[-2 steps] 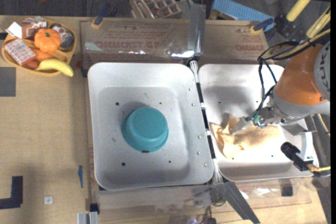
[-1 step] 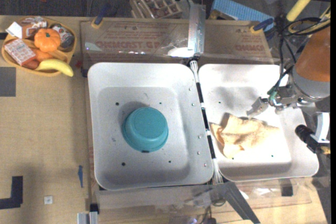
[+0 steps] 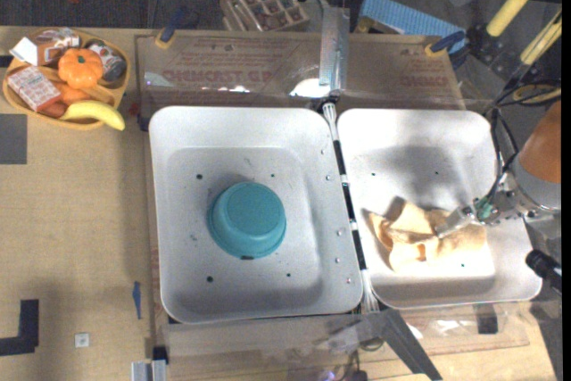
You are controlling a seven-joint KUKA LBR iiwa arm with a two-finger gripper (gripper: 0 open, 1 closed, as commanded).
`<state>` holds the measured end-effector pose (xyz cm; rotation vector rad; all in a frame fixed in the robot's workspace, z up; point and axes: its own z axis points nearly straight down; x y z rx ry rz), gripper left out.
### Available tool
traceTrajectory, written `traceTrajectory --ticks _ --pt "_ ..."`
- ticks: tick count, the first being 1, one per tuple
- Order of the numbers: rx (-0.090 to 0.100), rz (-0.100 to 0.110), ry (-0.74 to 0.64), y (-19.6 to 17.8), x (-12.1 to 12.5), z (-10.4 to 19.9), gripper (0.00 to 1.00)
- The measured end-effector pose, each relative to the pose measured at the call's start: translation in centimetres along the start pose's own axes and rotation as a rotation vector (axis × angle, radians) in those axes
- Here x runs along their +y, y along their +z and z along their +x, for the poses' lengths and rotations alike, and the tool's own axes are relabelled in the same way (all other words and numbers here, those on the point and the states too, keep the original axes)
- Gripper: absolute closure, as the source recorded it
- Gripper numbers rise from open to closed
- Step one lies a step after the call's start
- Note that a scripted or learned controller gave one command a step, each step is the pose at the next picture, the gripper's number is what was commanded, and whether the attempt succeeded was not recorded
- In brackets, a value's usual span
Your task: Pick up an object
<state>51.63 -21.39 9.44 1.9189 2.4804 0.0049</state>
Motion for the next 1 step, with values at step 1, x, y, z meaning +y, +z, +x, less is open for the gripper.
traceTrajectory --ticks 1 --pt "-0.006 -0.007 -0.058 0.30 2.31 5.58 0.00"
